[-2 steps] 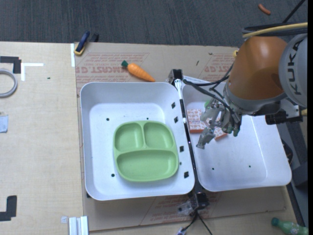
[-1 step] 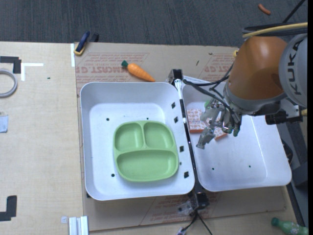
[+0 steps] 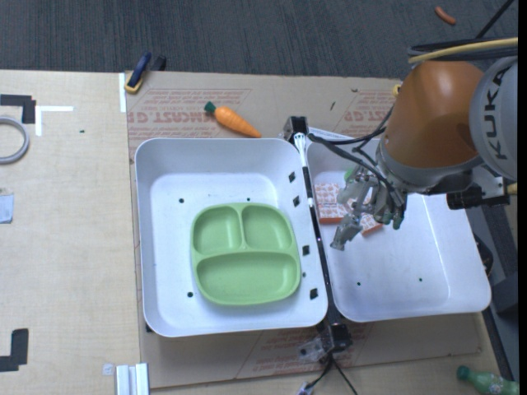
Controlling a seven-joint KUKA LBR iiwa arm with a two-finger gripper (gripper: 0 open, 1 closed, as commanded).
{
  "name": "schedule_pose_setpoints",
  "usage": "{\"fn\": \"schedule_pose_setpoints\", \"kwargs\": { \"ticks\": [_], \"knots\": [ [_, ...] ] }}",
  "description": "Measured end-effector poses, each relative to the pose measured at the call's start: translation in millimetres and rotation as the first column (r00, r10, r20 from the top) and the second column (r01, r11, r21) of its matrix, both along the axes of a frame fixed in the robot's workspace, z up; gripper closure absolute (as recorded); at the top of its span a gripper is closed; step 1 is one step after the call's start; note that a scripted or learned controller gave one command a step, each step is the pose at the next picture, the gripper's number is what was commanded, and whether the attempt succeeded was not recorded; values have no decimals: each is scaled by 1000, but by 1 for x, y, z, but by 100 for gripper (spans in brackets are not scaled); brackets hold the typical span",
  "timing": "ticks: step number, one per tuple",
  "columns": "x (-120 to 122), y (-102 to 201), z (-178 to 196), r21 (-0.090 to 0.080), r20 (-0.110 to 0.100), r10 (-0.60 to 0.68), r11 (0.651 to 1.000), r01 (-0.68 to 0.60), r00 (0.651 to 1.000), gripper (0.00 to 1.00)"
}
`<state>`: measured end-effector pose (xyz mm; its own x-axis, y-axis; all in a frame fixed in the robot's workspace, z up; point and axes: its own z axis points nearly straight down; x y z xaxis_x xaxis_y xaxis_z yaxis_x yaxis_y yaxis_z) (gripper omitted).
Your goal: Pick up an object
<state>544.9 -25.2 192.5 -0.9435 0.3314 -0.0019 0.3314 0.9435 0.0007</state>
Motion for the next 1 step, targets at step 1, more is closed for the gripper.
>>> {"fn": "schedule_pose_setpoints", "kwargs": {
  "ticks": [1],
  "knots": [
    [0,0,0,0,0,0,1000,0,1000,0]
  ]
}}
